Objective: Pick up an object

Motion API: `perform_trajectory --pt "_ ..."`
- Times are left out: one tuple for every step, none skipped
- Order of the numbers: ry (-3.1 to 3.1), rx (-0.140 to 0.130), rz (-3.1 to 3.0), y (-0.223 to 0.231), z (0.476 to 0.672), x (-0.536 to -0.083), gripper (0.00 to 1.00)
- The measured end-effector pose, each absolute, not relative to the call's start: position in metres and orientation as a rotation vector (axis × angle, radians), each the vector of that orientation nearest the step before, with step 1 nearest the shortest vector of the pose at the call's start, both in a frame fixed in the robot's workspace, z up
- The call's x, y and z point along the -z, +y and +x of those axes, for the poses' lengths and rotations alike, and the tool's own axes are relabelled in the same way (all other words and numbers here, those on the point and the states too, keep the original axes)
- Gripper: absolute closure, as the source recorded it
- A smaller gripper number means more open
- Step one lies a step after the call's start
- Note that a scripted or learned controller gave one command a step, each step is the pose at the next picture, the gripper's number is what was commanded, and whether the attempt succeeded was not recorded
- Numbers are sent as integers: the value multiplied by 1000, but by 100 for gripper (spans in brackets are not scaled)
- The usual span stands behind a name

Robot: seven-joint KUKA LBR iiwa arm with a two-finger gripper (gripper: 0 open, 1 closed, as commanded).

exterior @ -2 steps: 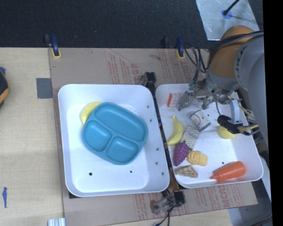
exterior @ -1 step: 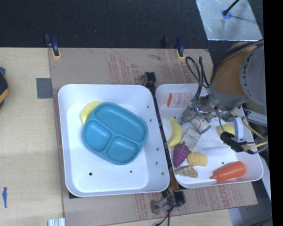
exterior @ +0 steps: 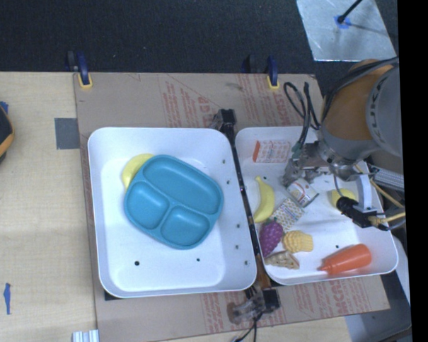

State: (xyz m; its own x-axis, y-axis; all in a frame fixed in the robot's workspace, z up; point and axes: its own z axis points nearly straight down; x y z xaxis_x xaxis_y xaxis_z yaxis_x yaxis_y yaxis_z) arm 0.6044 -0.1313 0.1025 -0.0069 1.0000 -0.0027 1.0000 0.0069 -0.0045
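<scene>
- The desk [exterior: 39, 231] is carrying two shallow white bins side by side on a brown cardboard sheet [exterior: 161, 98].
- The left bin [exterior: 112, 270] is holding a blue divided tray [exterior: 174, 201], which is lying tilted across the bin's middle.
- A yellow object [exterior: 134, 168] is showing partly from under the tray's upper left edge; its kind cannot be told.
- The right bin [exterior: 377, 266] is holding several small items:
  - a white card with red print [exterior: 271, 151] is lying in the upper left corner;
  - a yellow banana [exterior: 264, 199] is lying along the left wall;
  - a patterned packet [exterior: 289, 213] is lying just beside the banana;
  - a purple grape-like piece [exterior: 271, 236] is sitting below the banana;
  - a yellow corn-like piece [exterior: 297, 241] is touching the purple piece's right side;
  - a tan piece [exterior: 282, 259] is lying just below those two;
  - an orange carrot-shaped piece [exterior: 346, 259] is lying near the lower right corner;
  - a small yellow item [exterior: 345, 196] is lying near the right wall, partly hidden by black hardware.
- The arm [exterior: 364, 114] is reaching in from the right over the right bin's upper half.
- The gripper [exterior: 301, 176] is hanging above the bin's centre, with a small silver-striped item [exterior: 302, 193] just below it.
- The jaws' state cannot be told; whether they are touching that item cannot be told either.
</scene>
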Motion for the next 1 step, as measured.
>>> perform_trajectory --pt "-2226 0 -2215 -60 614 -193 100"
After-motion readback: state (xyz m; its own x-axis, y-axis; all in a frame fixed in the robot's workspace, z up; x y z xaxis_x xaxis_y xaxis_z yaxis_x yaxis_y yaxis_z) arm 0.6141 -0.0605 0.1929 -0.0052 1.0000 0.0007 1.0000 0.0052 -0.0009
